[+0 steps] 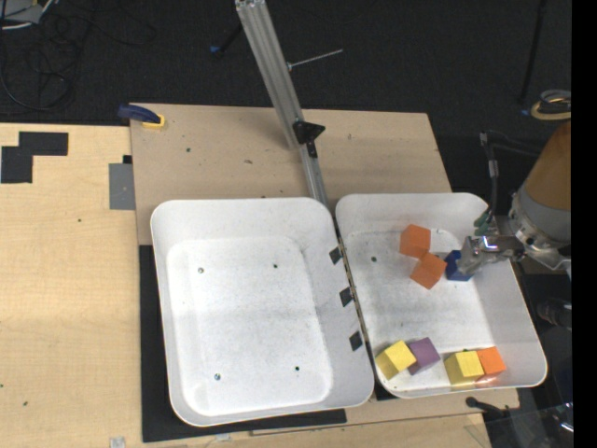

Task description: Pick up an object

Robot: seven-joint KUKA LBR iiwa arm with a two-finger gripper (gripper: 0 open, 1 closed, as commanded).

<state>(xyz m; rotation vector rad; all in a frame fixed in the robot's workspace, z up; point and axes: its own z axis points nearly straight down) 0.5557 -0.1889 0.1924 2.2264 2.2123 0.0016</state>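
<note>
Claw position: the gripper (473, 253) sits at the right of the frame, low over the right bin (504, 292), near that bin's upper right wall. Its metal fingers point toward frame left and end at a blue block (457, 267). The block lies directly under and against the fingertips, but whether the fingers are apart, together or clamped on the block cannot be told — the parts are too small and overlap.

Behind the claw, the arm (550, 189) enters from the right edge; its orange band shows above the grey wrist section.

Objects nearest the claw, all in the right bin:
- An orange cube (428, 271) lies just beside the blue block on its left, apparently touching it.
- A second orange cube (415, 241) lies above and slightly left of the first, close to it.

Objects along the lower wall of the right bin, well apart from the claw:
- A yellow cube (397, 357) and a purple cube (423, 352) lie side by side, touching, at the lower left corner.
- A yellow block (463, 367) and an orange block (490, 361) lie side by side, touching, toward the lower right corner.

Further out, the left bin (177, 250) adjoins the right bin in the centre of the frame — black clips (346, 296) join the two shared rims. A metal rail (276, 73) rises at a slant from between the bins toward the upper centre. Both bins rest on a light wooden bench (65, 250).
</note>
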